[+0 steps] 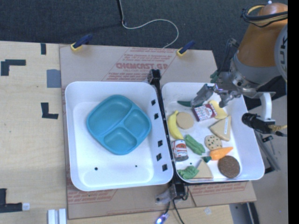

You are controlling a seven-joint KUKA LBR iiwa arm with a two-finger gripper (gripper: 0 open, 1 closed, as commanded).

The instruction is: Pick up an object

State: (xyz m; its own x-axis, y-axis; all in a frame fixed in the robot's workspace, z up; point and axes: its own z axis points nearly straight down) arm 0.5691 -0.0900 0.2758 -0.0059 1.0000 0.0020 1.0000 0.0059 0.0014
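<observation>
Toy food fills the right bin [250,139]; the end effector [214,96], fingers apart and holding nothing, hovers just above the red-labelled packet [204,112]. Approach step, I judge: next it must descend and close.

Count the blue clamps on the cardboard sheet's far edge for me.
2. One blue clamp with a yellow tip grips the cardboard's far-left corner; the other sits on the far edge above the right bin. Others may be hidden behind the arm.
</observation>
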